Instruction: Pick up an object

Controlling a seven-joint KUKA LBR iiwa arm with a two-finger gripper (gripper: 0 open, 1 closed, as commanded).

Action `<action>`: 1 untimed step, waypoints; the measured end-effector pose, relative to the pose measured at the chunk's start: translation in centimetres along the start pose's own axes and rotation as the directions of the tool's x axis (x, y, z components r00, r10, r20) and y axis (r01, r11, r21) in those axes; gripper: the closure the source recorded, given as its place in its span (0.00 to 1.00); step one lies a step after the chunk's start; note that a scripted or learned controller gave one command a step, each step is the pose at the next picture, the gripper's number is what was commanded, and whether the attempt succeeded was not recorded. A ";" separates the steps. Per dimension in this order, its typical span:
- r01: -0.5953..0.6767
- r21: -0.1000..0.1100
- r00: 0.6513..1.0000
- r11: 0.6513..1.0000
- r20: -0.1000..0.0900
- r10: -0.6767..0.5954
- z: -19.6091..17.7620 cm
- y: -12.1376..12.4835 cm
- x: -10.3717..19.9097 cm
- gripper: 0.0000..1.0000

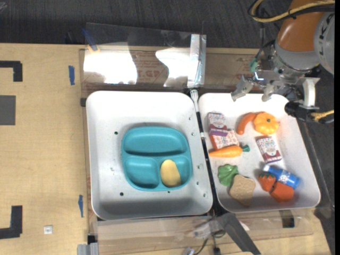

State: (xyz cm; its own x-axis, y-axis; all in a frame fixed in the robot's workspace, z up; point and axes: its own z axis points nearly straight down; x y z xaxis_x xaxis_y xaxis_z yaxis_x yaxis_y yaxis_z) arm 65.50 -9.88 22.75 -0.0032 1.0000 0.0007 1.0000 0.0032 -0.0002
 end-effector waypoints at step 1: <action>0.138 -0.001 0.990 0.990 0.001 -0.138 13.5 -2.5 -5.8 0.00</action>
State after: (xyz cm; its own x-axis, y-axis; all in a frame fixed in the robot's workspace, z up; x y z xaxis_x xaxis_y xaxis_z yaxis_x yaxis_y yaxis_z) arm 63.06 -15.72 9.23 -0.1407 0.9900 -0.0003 0.9900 0.1407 0.0011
